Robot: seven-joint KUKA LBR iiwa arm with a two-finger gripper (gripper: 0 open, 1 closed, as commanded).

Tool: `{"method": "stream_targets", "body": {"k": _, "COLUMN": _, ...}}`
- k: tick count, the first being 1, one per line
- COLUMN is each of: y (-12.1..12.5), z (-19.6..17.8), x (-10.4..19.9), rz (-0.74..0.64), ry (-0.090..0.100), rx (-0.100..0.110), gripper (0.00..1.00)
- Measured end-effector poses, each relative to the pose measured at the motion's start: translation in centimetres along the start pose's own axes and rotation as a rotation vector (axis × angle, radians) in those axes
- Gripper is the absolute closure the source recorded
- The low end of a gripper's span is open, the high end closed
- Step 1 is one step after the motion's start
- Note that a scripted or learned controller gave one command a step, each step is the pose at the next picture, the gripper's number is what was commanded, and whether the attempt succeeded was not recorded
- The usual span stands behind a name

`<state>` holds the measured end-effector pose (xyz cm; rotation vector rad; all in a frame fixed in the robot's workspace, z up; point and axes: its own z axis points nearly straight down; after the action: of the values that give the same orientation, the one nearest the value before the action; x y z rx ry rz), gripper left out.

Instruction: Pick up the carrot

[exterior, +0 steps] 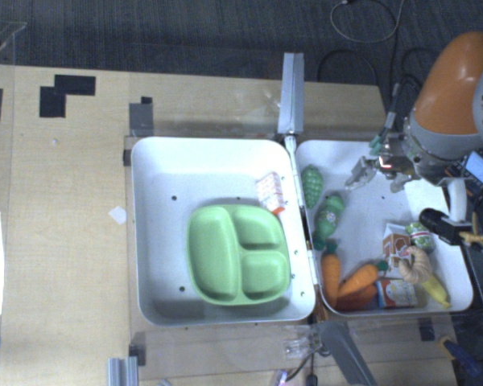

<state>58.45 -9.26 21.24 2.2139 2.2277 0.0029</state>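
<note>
The carrot (pixel 331 275) stands upright in frame — down-left of the gripper (pixel 376 170), well apart, fingers spread

I see the orange carrot (pixel 359 280) lying tilted on its side near the front wall of the right bin (pixel 354 215), its tip pointing up-right.

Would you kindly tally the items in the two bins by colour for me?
Green: 3, the divided plate and two green toys
Orange: 2, both carrots
Mixed colours: too cluttered to count exactly
Total clearly separable: 5
</note>
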Motion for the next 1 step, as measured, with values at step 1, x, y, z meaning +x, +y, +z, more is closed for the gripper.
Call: {"method": "stream_targets", "body": {"k": 1, "y": -5.22, "z": 2.88, "x": 6.66, "rz": 0.011, "ry": 0.0, "rx": 0.001, "gripper": 0.0}}
